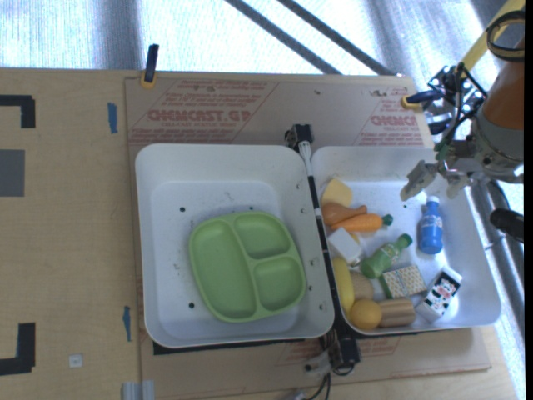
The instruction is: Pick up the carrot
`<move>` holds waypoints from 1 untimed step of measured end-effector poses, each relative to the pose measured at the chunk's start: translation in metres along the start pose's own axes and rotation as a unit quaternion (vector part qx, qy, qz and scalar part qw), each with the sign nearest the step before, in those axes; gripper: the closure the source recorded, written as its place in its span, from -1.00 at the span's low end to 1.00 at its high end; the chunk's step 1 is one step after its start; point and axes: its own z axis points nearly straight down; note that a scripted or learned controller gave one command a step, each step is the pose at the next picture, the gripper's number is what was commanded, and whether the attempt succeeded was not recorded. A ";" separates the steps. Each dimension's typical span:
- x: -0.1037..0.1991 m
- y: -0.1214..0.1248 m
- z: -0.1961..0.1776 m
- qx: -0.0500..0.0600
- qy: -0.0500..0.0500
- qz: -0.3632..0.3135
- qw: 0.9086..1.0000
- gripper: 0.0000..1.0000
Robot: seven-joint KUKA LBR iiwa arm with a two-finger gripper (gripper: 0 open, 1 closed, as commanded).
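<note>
The carrot [361, 222], orange with a green tip pointing right, lies in the right bin [479, 302] near its left wall, across a brown-orange piece. My gripper [434, 183] hovers over the bin's upper right part, to the right of the carrot and slightly farther back. Its fingers [413, 183] are spread and open, with nothing between them. A blue bottle [430, 229] stands just below the gripper.
Around the carrot lie a yellow wedge [337, 192], a white block [344, 244], a green bottle [385, 257], a cracker box [404, 280], a milk carton [441, 292], a banana [343, 280] and a yellow fruit [365, 313]. The left bin [158, 182] holds a green divided plate [247, 265].
</note>
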 end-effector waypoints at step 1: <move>0.052 0.005 0.103 0.005 0.002 0.159 0.987 -1.00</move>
